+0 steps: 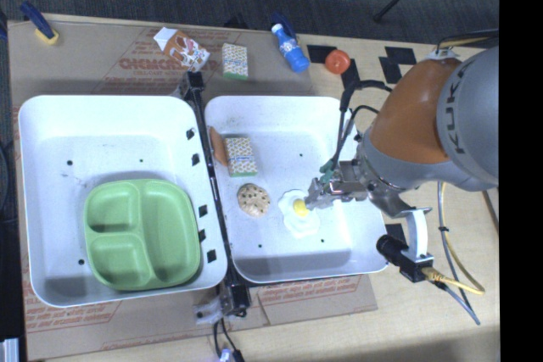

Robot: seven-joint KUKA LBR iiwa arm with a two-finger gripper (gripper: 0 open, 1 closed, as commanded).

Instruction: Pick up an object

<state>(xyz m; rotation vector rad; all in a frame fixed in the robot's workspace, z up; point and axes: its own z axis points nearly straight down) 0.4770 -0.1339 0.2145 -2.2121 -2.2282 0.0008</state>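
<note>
On worktop, green divided tray [142, 232] in left bin [51, 123], right bin [280, 108] holding box [240, 155] at ten o'clock, fried egg toy [299, 214] at five, cookie [253, 198] at seven; hand [321, 192] touching egg, grip unclear.

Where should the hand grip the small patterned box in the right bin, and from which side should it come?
Probably from above, closing across the two long sides of the patterned box. It lies flat and its left side sits against an orange item, so a sideways approach looks blocked there.
</note>
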